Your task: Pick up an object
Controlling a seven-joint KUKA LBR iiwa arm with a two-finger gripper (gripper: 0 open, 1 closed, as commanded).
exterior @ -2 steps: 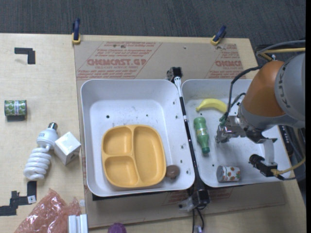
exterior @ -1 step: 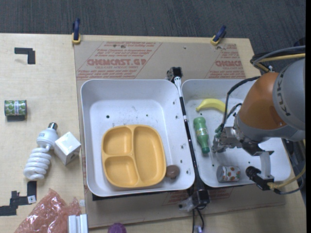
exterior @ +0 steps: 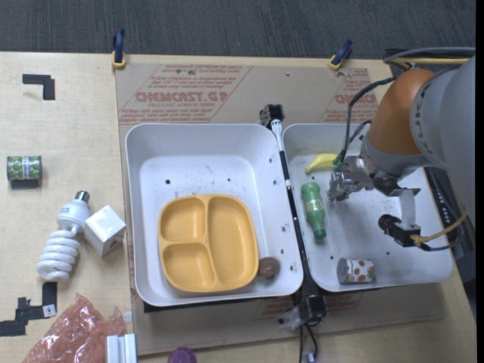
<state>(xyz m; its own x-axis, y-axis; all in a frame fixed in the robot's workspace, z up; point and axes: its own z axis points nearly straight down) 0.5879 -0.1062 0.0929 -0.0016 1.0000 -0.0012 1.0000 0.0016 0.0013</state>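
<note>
You see the arm point(exterior: 423, 119) reaching in from the right, with its gripper point(exterior: 342, 186) low over the right bin point(exterior: 393, 274), just to the right of the green bottle point(exterior: 313, 210) and just near-side of the banana point(exterior: 321, 162). The fingers are small and dark against the wrist, so I cannot tell if they are apart or together, and nothing is visible between them; you should not count any object as held. The task asks only for one object, and three candidates lie in this bin: the bottle, lying on its side along the left wall, the banana at the far left corner, and a small printed can point(exterior: 355, 271) lying at the near edge, well apart from the gripper. I judge that the gripper is placed where it is because the bottle and the banana are the closest targets. The bottle lies near the wall, so one finger may have little room on that side, and its round body could roll away. The left bin point(exterior: 197, 146) holds a yellow divided plate point(exterior: 208, 242) with a small brown round thing point(exterior: 268, 267) touching its right near corner; these are far from the gripper and seem not the present aim.
</note>
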